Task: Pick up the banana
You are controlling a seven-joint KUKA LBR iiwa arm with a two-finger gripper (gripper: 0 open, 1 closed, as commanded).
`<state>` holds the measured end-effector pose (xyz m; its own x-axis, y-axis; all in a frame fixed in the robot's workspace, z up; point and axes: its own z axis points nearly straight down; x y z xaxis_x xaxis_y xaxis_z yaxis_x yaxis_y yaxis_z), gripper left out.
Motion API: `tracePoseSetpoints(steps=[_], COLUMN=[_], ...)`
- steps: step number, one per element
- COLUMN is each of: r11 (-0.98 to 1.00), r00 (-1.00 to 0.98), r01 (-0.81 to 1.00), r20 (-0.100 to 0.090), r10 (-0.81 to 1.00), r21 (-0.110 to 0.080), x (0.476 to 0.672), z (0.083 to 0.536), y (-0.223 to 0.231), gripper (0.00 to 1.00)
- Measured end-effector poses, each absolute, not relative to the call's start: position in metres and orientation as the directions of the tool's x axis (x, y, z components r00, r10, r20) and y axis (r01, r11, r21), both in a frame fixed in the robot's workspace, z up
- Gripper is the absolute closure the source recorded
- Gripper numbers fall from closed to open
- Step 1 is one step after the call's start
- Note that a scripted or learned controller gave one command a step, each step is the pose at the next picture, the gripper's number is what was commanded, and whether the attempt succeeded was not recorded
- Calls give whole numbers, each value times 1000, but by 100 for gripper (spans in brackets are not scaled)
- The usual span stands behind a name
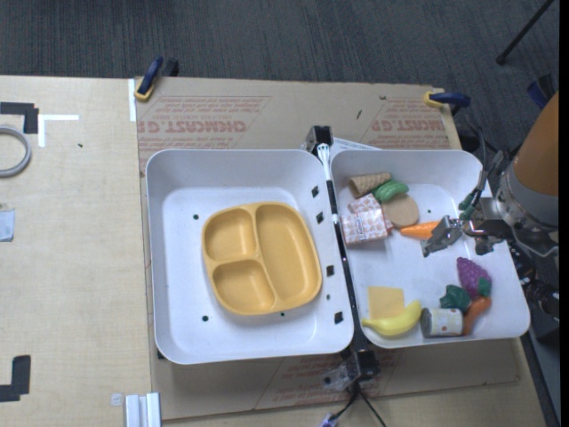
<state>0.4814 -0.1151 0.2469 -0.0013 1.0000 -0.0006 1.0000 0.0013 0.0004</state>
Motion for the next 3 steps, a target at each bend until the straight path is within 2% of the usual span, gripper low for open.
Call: tracePoseSetpoints(steps=[1,2,3], r11=[446,649,647], r00=[-446,-649,-647], r01=[895,760,763], r20=[1,1,-1], r10=[895,760,763], r21=[0,0,1], x=[478,477,479], z=[119,92,102], y=[-106,-113,-113], gripper=[0,0,100])
